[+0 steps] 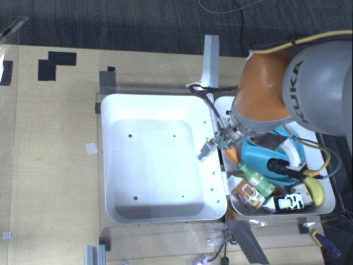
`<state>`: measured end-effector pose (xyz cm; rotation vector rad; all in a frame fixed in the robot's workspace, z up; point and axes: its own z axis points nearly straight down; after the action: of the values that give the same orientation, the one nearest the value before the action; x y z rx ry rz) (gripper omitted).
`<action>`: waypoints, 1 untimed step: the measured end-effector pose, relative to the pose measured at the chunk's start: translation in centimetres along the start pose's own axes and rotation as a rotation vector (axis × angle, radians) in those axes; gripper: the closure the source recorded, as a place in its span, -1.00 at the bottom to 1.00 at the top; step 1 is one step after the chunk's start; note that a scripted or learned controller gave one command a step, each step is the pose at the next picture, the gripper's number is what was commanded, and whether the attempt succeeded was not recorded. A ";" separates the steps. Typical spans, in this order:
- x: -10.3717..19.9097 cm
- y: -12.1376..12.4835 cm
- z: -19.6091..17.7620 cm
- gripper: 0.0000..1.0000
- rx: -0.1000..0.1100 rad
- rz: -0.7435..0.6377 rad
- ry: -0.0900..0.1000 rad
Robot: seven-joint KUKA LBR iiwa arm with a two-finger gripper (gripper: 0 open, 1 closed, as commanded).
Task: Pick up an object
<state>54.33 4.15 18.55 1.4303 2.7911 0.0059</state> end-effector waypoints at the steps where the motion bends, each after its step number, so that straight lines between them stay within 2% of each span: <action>1: 5.8 4.8 4.6 -1.00 0.003 -0.018 0.002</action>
<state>54.93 11.66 13.95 1.4066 2.8070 0.0032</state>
